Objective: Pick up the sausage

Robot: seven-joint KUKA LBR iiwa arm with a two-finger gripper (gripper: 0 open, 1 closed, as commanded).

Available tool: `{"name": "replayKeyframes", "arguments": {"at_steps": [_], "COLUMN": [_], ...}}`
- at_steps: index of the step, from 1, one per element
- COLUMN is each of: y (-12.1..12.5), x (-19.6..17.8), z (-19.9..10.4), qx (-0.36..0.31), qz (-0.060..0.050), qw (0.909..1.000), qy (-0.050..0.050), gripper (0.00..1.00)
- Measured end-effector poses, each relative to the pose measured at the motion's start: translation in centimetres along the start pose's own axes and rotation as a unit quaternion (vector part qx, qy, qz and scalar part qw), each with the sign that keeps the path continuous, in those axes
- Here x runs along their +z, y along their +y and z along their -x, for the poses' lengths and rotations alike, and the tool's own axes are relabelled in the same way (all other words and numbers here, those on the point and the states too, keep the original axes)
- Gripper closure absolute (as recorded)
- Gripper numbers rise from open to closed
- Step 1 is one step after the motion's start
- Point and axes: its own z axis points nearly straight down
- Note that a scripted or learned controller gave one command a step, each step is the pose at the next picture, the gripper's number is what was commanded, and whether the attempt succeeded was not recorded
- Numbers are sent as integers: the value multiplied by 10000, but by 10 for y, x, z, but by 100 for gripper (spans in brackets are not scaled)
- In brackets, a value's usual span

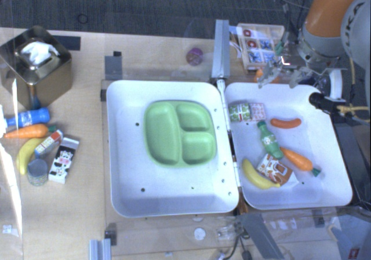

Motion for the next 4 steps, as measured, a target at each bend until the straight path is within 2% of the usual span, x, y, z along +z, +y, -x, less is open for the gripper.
{"name": "replayKeyframes", "arguments": {"at_steps": [1,2,3,4], "y": [-27,-32,-29,-5], "x": [25,140,127,25], "z": [54,103,101,47], "qx": [-241,-270,-283,55], "qz": [17,32,73,38], "qw": [9997,9996,9996,10000], "qy": [-8,-12,-20,-8], "gripper": [0,0,100,100]}}
